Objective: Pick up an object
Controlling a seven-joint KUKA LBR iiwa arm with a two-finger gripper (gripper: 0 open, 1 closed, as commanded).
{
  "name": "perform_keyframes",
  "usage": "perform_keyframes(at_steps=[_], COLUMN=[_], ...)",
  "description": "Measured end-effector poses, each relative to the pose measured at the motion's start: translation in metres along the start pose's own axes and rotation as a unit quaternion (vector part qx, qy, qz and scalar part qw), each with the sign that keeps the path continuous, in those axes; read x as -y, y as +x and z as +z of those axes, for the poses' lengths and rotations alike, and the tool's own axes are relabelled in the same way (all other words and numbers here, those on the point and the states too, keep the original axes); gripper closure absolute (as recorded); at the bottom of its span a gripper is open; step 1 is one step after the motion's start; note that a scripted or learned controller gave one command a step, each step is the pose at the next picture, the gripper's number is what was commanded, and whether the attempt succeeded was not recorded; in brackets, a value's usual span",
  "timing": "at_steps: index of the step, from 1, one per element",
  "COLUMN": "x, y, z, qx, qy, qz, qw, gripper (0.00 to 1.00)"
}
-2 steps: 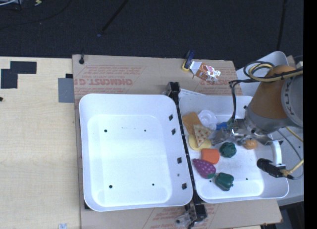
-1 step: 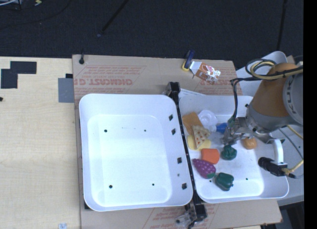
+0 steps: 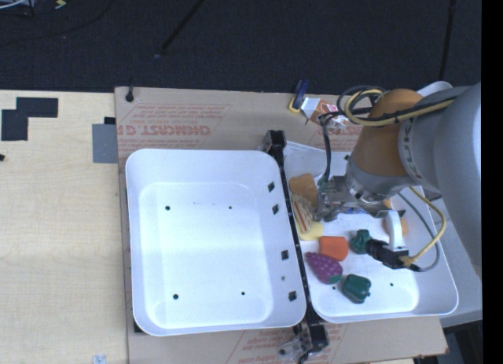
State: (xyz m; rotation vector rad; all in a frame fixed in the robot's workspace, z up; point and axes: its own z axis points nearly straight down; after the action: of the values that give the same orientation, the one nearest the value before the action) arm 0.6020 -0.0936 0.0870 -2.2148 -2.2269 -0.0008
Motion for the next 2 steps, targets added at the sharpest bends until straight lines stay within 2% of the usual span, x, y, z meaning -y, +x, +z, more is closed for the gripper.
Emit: perform_keyframes(at_steps=[1,2], x=[-0.0201,-0.0189], y=[0.0114,0.0105], z=[-0.0003,-0.0098], qx=[0.0,0.0], qy=[0.001,0.003], qz=[0.002,0.003], qw=[1.0,1.0], gripper=[1.0,1.0])
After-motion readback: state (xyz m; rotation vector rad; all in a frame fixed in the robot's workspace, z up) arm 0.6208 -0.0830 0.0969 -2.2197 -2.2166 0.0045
